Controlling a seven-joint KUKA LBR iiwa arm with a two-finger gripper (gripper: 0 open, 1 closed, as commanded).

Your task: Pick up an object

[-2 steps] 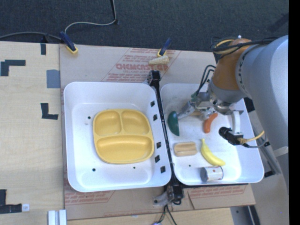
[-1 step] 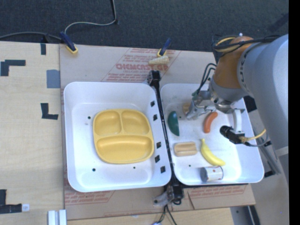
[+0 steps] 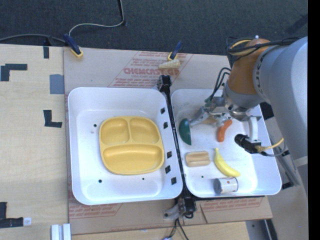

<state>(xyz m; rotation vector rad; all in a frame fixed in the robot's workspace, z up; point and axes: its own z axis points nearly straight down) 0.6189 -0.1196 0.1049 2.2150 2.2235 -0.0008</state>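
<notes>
End effector [image 3: 216, 115] sits low in the right bin [image 3: 267, 181], beside an orange carrot [image 3: 224, 130]; open or clenched cannot be told. Green pepper [image 3: 185, 132], banana [image 3: 225, 165] and bread piece [image 3: 197, 159] lie nearby, ungrasped.

In the right bin [image 3: 272, 181] your way is crowded: the green object [image 3: 185, 132] sits against the divider wall, the orange carrot-shaped piece [image 3: 223, 129] lies just beside the gripper [image 3: 216, 115], and the tan block [image 3: 197, 159], banana [image 3: 225, 165] and small can [image 3: 226, 185] fill the near half. You have bare floor in the bin's far-left corner. In the left bin [image 3: 80, 149] the yellow divided plate [image 3: 131, 145] takes the middle; you get open margins along its walls.
</notes>
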